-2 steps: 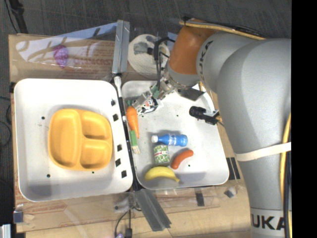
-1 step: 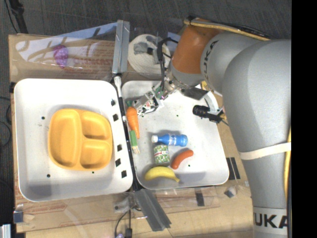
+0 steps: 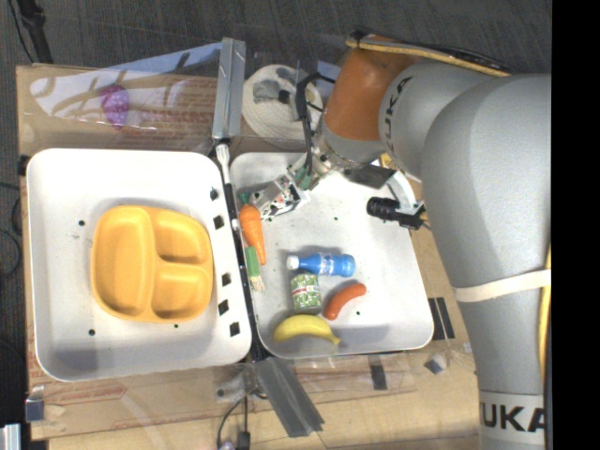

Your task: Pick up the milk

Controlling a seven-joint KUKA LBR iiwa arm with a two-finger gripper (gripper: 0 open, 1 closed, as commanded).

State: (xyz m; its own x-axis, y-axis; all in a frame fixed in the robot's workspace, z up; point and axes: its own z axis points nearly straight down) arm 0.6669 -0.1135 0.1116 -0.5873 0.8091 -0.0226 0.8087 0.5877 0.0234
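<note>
Counter (image 3: pixel 141 392) is brown, board-like, with clear film over parts; dark carpet-like floor (image 3: pixel 122 7) runs along the top. Two shallow white bins sit side by side, landmark = the grey divider strip (image 3: pixel 228 92) between them.

Left of the divider: left bin (image 3: pixel 56 345), holding one yellow compartment tray (image 3: pixel 153 263) with three sections, roughly centred, white floor open all round it. One purple blob (image 3: pixel 116 104) lies on the counter above this bin, under film; can't tell what it is.

Right of the divider: right bin (image 3: pixel 394 289). One carrot (image 3: pixel 251 232) lies just beside the divider, along the bin's left wall, green end pointing down. One milk bottle (image 3: pixel 322 264), white with blue cap end, lies on its side mid-bin, right of the carrot, apart from the hand. One green can (image 3: pixel 306 293) just below the milk, touching or nearly. One red sausage-shaped item (image 3: pixel 344 298) just right of the can. One banana (image 3: pixel 305 329) below the can, near the bin's bottom edge. Open white floor in the bin's upper right and right side.

Hand (image 3: pixel 278 196) sits in the bin's upper left corner, near the divider, above the carrot top; finger spread can't tell, too cluttered. Grey arm (image 3: pixel 487 176) with orange band (image 3: pixel 361 97) covers the right side. One white roll-like object (image 3: pixel 272 101) sits on the counter above the right bin.
</note>
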